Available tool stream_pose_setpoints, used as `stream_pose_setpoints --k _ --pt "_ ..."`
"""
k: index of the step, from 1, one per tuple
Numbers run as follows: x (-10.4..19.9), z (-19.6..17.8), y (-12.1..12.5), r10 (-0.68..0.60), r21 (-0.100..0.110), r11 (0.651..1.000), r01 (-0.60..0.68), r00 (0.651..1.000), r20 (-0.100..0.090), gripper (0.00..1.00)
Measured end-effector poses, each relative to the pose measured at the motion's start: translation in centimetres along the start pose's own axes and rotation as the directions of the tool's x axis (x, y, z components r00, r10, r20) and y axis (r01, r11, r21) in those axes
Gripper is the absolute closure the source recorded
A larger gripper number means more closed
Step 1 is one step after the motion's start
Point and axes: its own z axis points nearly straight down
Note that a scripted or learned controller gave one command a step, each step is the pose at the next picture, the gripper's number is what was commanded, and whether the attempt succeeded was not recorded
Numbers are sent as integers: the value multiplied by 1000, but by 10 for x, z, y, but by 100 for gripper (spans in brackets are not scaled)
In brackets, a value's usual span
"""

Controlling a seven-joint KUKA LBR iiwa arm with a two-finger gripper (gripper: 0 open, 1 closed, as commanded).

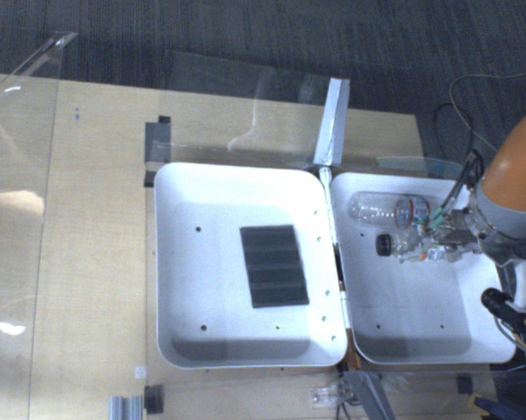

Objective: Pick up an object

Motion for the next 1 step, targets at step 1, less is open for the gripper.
stream_pose_setpoints --k 1 --pt "6 71 56 71 -43 997 -70 997 13 0"
